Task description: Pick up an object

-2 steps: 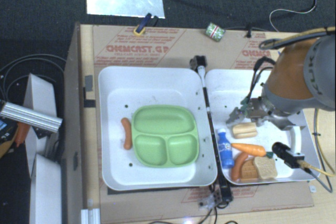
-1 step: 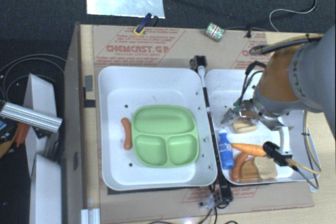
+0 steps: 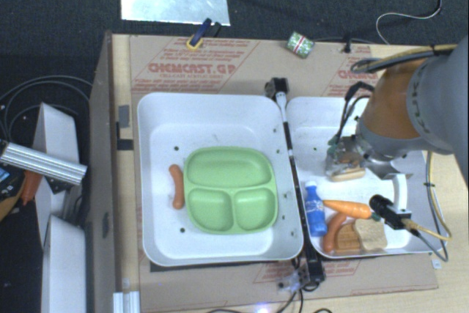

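Right bin (image 3: pixel 314 121), front edge: a brown slice of bread (image 3: pixel 370 234), a sausage (image 3: pixel 334 231) touching its left side, a carrot (image 3: pixel 349 209) lying across just behind both, and a blue bottle (image 3: pixel 314 210) along the divider.

Left bin (image 3: pixel 157 157): a green divided plate (image 3: pixel 231 187), with a second sausage (image 3: pixel 176 185) just beside its left rim.

Middle of the right bin: a flat tan piece (image 3: pixel 347 173), my likeliest target, lying alone behind the front cluster. My gripper (image 3: pixel 341 155) sits low over its far left edge, touching it or just above. Whether the gripper is apart or together I cannot tell from this angle, and nothing shows as held.

Step in hand, as I judge it: coming down and closing on the tan piece. To do it well, I should centre over the piece rather than its edge. The piece looks thin, so I should go down almost to the bin floor. Then I should close squarely across its short side and lift straight up, clear of the carrot.

Far bench: a small green roll (image 3: pixel 300 44).
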`<state>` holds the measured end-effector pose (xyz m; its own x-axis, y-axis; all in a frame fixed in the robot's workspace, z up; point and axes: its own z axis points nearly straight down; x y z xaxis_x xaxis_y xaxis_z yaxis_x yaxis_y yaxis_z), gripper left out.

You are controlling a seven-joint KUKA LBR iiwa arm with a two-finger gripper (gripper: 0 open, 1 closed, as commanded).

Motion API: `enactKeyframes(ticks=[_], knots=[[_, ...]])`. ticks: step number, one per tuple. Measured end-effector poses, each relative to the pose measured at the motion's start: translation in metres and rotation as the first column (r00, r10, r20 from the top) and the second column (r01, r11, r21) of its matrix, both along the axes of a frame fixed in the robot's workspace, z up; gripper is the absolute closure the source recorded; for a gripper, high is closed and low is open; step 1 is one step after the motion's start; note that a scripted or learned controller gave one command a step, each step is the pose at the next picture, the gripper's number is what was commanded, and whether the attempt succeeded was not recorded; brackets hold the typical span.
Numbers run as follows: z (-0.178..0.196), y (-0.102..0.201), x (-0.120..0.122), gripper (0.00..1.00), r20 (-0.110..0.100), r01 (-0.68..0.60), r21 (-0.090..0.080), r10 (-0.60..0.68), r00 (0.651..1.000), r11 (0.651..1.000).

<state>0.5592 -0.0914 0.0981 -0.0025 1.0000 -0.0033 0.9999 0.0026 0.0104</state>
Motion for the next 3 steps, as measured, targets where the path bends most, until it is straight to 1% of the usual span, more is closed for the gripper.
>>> enactKeyframes(ticks=[1,2,3], knots=[[0.000,0.000,0.000,0.00,0.000,0.000,0.000,0.000,1.000,1.000],[-0.013,-0.014,0.081,0.00,-0.007,-0.002,0.002,0.002,1.000,1.000],[-0.013,-0.047,0.051,0.00,-0.009,0.000,0.002,0.000,1.000,1.000]])
